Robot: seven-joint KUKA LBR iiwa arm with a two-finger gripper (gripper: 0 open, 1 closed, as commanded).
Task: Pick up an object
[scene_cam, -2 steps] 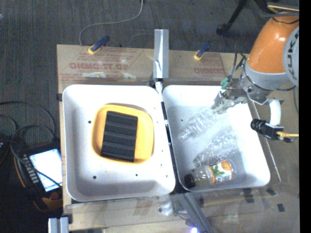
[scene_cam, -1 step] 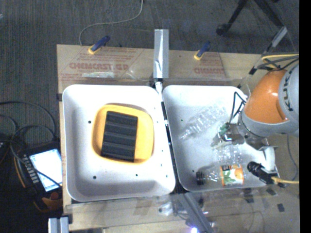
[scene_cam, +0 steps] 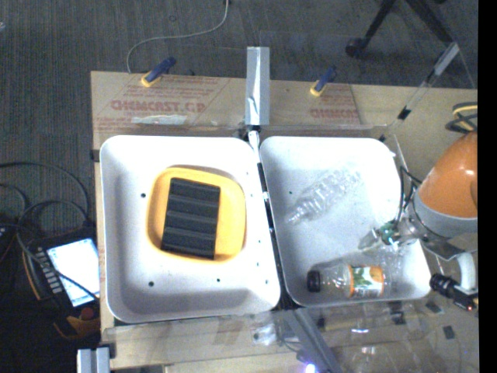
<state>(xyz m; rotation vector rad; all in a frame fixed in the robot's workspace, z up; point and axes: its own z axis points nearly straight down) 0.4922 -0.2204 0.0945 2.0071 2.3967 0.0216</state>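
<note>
The right bin holds three bottles. A crumpled clear bottle lies near its middle. A bottle with an orange label and a black cap lies along the front wall. A clear bottle with a green label sits by the right wall. In the left bin rests a yellow block with a black ridged top. My arm's orange band and grey wrist hang over the right bin's right rim. My gripper is down beside the green-label bottle, largely hidden by the wrist.
A metal post stands behind the gap between the bins. Two yellow-and-blue clamps pin the cardboard at the back. A tablet and cables lie left of the bench. A chair base stands behind.
</note>
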